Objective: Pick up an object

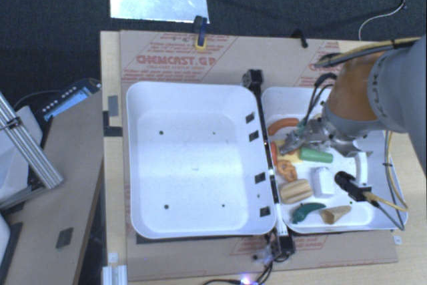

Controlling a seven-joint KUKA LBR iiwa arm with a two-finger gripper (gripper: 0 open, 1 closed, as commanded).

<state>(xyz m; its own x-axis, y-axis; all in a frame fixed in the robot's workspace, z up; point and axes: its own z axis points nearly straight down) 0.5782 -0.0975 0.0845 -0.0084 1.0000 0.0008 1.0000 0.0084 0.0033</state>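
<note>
Here, going from the left, the left bin (193,157) sits with its white floor bare apart from a few small dark spots. A row of black clips (257,157) runs along the seam where it meets the right bin (380,220).

The right bin holds all the objects. Along its left side, top to bottom, lie a red-orange sausage-like piece (283,124), an orange slice-shaped piece (288,170), a tan bread-like roll (295,191) and a dark teal curved piece (305,211). Slightly further right are a green cylinder (316,156), a white block (322,181) and a tan cone (335,213).

The gripper (297,141) reaches in from the right and hangs low over the bin's upper left part, between the sausage-like piece above it and the green cylinder just to its lower right, the orange slice below. Whether its tips are spread or closed cannot be told, and nothing is visibly caught between them. The grey arm (387,90) with its orange band (350,90) covers the bin's upper right.
</note>
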